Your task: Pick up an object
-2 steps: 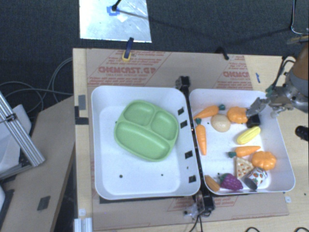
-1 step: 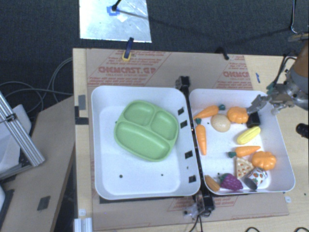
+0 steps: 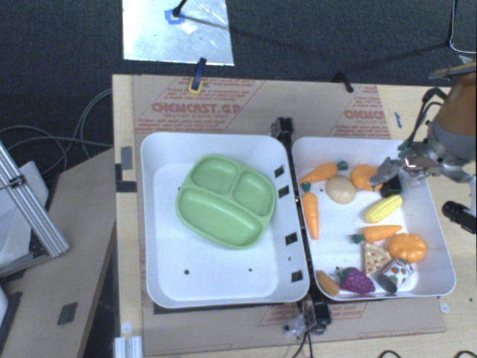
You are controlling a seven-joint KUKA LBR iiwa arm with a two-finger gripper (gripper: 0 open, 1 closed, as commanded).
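Gripper [image 3: 393, 171] sits low over the far right part of the right bin [image 3: 441, 239], at the end of the grey arm [image 3: 456, 129] that comes in from the right edge with its orange band above the wrist. How its jaws stand I cannot tell; the dark tip is small and partly merged with the toys under it, and nothing is plainly seen between its tips. So, by my judgement, the pick is at most at the approach or closing stage: no object is lifted clear, and the grasp and the raise are left to do. Nearest the tool are the orange fruit [image 3: 364, 177], just to its left and perhaps touching it, and the yellow corn [image 3: 384, 208], just below it. Further left of the tool lie the beige ball [image 3: 341, 191], a carrot [image 3: 320, 173] and a second carrot [image 3: 311, 215] beside the divider. Below the tool, toward the near wall, lie a third carrot [image 3: 380, 233], an orange pumpkin [image 3: 407, 247], a pizza slice [image 3: 375, 259] and purple grapes [image 3: 358, 280]. Well to the left of the tool, the left bin [image 3: 160, 274] holds a green divided plate [image 3: 226, 200]. Both bins rest on a brown cardboard sheet [image 3: 223, 107] on the bench; beyond it lies dark carpet with a shiny metal plate [image 3: 177, 22] and loose cables.
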